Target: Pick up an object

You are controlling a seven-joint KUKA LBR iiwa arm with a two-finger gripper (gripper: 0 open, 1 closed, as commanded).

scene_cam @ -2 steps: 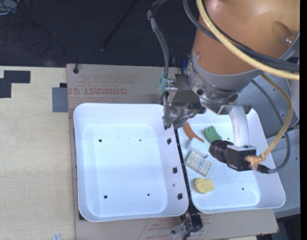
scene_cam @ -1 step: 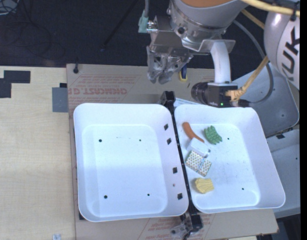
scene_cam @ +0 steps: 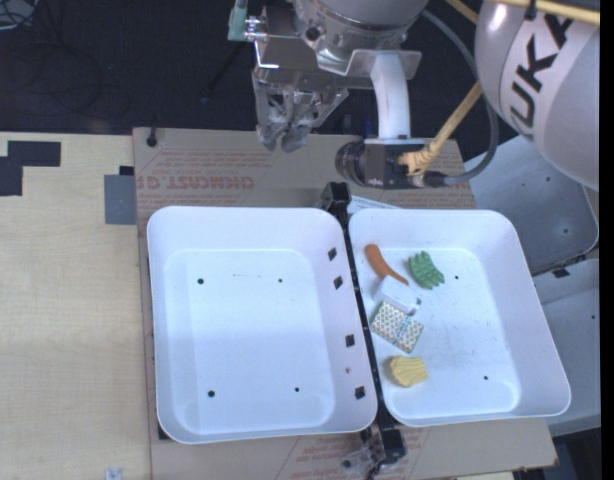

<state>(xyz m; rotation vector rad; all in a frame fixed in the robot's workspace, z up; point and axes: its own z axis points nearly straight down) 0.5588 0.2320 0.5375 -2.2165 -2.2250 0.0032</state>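
Gripper [scene_cam: 287,133] hangs high above the back edge of the cardboard [scene_cam: 227,173], well apart from both bins, nothing between the fingers; they look drawn close together, narrow gap at most, though the tips blur into each other so the exact gap is hard to read. Left bin [scene_cam: 172,268] has nothing to grab, so any target is in the right bin [scene_cam: 507,268], where four small items cluster near the divider side: orange carrot-like piece [scene_cam: 379,261], green leafy piece [scene_cam: 424,269], white block [scene_cam: 395,291] touching a dotted pad [scene_cam: 398,326], and a yellow chunk [scene_cam: 408,371] just below. Main risk, as a judgement: the items are small and low, some touching, so a descent could land on two at once or pinch an edge and flick one away. The carrot is thin and curved and likely rolls out of a closing grip. The block and pad lie flat, giving the fingers little to catch, so they may scrape the bin floor and come up with nothing. All items sit close to the bin's inner wall and the black clips [scene_cam: 337,283] on the divider, so a finger could strike the rim on the way down. If the fingers are not opened before descent they would just push the item. Green piece and yellow chunk look bumpy, thicker, probably soft toy food, the easier picks.
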